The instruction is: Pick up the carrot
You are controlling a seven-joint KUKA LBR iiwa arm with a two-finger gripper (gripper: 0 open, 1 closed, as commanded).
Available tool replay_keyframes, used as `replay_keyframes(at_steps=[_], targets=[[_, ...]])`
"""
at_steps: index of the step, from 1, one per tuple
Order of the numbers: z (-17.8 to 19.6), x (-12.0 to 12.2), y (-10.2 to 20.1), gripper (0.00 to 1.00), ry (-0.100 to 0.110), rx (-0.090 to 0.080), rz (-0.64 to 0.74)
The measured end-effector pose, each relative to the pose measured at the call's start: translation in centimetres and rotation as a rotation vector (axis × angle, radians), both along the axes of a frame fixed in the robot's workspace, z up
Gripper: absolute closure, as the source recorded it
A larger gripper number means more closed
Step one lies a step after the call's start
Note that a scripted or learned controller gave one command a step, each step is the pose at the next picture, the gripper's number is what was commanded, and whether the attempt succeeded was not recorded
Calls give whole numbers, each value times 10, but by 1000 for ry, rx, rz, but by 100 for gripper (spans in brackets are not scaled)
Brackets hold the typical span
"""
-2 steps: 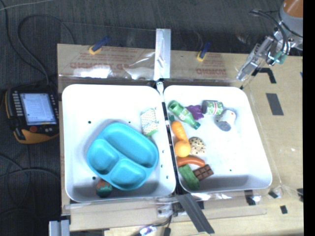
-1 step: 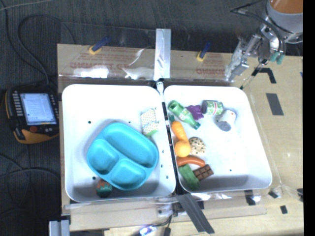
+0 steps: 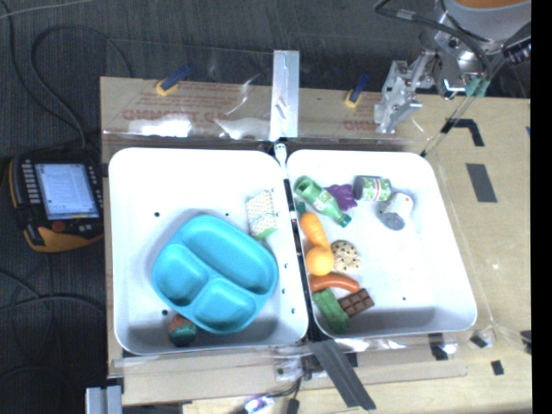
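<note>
The carrot is a short orange cone lying near the left wall of the right bin, beside a green bottle and above an orange fruit. My gripper hangs above the bench beyond the right bin's far edge, well away from the carrot, its two pale fingers pointing down with a small gap and nothing between them.
The right bin also holds a purple item, a green can, a grey can, a cookie, a red-orange sausage and a chocolate bar. The left bin holds a blue divided plate.
</note>
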State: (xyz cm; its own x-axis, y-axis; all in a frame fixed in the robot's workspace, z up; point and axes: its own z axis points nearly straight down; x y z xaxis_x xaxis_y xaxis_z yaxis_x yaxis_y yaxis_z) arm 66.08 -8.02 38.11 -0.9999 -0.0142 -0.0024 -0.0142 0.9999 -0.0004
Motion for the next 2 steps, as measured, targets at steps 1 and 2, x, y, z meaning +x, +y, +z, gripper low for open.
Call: replay_keyframes(at_steps=[1, 2], targets=[[-6, 10, 22, 100, 0, 1, 344], [1, 10, 28, 100, -1, 1, 663]])
